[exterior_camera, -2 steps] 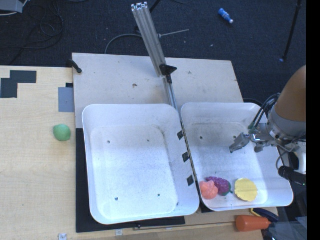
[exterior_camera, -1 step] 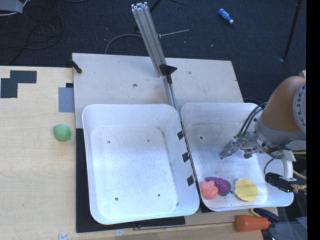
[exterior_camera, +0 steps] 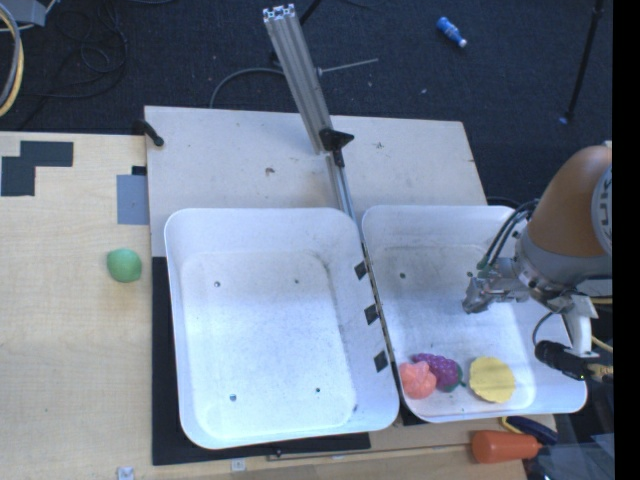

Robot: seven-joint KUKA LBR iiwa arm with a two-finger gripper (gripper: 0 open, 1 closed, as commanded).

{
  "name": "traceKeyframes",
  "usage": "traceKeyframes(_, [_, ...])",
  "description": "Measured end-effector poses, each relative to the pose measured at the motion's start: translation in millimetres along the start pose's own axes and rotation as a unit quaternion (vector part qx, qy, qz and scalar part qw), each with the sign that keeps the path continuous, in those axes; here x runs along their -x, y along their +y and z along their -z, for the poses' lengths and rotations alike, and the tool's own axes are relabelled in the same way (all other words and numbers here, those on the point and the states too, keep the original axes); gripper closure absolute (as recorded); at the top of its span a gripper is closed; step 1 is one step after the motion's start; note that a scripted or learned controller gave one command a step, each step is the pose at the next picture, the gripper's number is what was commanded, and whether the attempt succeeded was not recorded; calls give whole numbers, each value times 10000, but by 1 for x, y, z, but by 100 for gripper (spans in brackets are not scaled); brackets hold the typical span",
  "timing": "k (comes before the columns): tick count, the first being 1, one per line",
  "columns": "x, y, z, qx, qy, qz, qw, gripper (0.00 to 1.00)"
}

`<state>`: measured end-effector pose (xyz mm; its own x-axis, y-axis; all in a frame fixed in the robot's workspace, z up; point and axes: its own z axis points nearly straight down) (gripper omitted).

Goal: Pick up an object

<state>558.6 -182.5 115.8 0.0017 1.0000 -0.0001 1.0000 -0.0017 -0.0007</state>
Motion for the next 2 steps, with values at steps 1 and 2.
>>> traceKeyframes(1, [3, 4, 43, 18, -4, 6, 10000, 100])
traceKeyframes(2, [-2, 4, 104, 28, -5, 9, 10000, 100])
